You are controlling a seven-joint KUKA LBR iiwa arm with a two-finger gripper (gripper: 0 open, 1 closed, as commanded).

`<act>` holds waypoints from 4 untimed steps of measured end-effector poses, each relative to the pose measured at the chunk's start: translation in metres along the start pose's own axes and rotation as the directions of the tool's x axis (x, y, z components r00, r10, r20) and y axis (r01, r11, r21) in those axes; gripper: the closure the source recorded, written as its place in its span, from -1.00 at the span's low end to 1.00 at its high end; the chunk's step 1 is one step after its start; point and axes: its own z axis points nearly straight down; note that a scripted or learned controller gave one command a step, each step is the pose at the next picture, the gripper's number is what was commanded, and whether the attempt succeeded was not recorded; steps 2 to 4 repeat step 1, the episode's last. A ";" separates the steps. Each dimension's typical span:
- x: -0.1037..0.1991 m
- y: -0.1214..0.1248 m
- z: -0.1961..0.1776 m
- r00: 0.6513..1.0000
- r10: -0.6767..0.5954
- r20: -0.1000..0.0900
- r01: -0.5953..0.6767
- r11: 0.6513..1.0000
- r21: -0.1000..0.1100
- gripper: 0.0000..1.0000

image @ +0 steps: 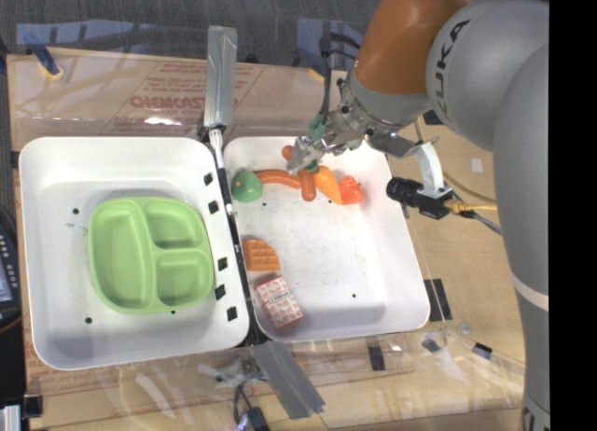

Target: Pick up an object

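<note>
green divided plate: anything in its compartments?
Empty. The green plate lies flat in the left bin; all three compartments show bare green.

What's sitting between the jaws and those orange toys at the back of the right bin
Nothing visible. The gripper is right over the orange toys at the back of the right bin. The green ball, waffle and red-and-white packet lie off to the side.

Two bins are sitting side by side on the table (466, 233). In the left bin (47, 233) a divided tray (149, 254) is lying near the middle. In the right bin (373, 261), a ball (247, 187) is resting against the left wall, a hot dog (284, 179) and a carrot (338, 187) lying to its right at the back. A waffle (262, 255) and a packet (278, 300) are lying nearer the front left. The claw (306, 154) is hovering over the hot dog.
</note>
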 end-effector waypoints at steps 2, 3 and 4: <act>0.040 -0.022 0.006 0.941 0.338 -0.001 -0.338 0.941 0.003 1.00; 0.040 -0.022 0.006 0.941 0.338 -0.001 -0.338 0.941 0.003 1.00; 0.040 -0.022 0.006 0.941 0.338 -0.001 -0.338 0.941 0.003 1.00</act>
